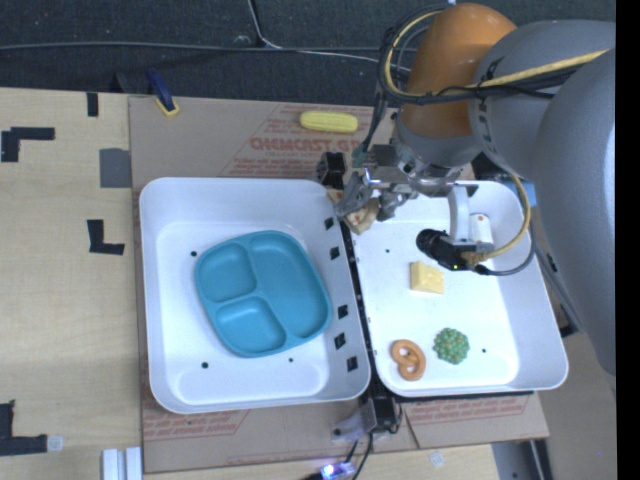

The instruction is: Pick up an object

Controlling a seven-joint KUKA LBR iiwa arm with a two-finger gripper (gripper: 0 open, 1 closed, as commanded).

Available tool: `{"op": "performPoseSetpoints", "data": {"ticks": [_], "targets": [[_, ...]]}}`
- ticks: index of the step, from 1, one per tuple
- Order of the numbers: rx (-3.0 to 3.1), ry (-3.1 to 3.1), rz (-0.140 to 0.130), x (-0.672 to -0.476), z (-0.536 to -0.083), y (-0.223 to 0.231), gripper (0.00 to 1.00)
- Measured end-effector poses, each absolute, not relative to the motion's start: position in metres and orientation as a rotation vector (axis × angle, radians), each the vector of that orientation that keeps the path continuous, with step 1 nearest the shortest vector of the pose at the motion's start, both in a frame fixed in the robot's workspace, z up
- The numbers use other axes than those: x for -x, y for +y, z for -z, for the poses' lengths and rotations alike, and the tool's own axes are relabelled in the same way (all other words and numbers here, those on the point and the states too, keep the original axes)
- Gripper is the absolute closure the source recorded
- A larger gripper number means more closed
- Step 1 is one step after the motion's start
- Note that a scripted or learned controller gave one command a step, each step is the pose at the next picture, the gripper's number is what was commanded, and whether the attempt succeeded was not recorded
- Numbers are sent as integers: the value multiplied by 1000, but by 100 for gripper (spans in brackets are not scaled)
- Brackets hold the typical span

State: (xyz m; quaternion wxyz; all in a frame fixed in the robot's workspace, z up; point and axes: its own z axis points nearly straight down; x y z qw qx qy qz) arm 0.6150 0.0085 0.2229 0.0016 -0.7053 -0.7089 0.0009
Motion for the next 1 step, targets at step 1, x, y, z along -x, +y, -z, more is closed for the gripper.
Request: {"op": "performPoseSetpoints", "data": {"ticks": [1], "targets": [[2212, -2227, 0, -606, -232, 64, 100]]}}
